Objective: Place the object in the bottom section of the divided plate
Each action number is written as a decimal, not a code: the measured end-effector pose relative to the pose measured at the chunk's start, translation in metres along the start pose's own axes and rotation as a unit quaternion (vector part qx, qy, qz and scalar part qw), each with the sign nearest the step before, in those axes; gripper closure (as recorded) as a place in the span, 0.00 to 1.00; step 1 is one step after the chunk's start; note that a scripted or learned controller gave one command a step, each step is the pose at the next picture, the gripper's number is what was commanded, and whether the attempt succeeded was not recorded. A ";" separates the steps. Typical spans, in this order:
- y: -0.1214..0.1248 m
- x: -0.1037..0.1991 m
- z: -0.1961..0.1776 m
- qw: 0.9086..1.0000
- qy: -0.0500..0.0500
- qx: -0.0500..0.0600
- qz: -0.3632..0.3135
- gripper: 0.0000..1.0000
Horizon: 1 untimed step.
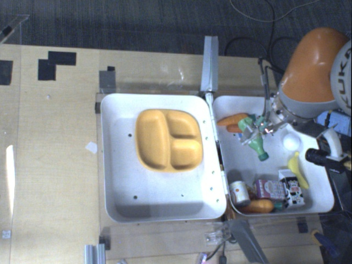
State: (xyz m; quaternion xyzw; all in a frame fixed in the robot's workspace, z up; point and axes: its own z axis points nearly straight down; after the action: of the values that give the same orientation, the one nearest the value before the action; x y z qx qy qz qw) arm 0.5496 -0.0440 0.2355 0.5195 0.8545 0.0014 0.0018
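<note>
There are two white bins side by side on a wooden bench. The left bin (118, 164) holds a yellow divided plate (168, 139). The plate has one long part on its left side and two smaller parts on its right side, one above the other. The plate sits in the upper middle of its bin, a bit tilted.

The right bin (324, 199) has lots of little things in it. Near its top left corner lies an orange carrot (233, 119). Just beside the carrot is a green bottle (256, 144), lying on its side with the cap end pointing down and to the right. A yellow banana (297, 170) lies near the right wall. Along the bottom wall there is a small can (238, 192), a purple box (269, 189), a black and white carton (294, 190) and an orange toy (257, 205) that touches the bottom wall (I cannot tell what kind of food it is).

The arm comes in from the right, with its big orange band (313, 65) over the top right of the bin. The gripper (266, 126) hangs low over the top end of the green bottle, right next to the carrot. Its fingers are small and blurry here, so I cannot tell if they are wide, narrow, or holding something.
</note>
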 end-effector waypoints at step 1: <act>0.077 0.028 0.053 1.000 0.001 0.001 -0.024 1.00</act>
State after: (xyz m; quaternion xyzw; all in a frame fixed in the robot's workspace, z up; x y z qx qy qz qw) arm 0.6054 0.0164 0.1825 0.4987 0.8668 0.0007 0.0007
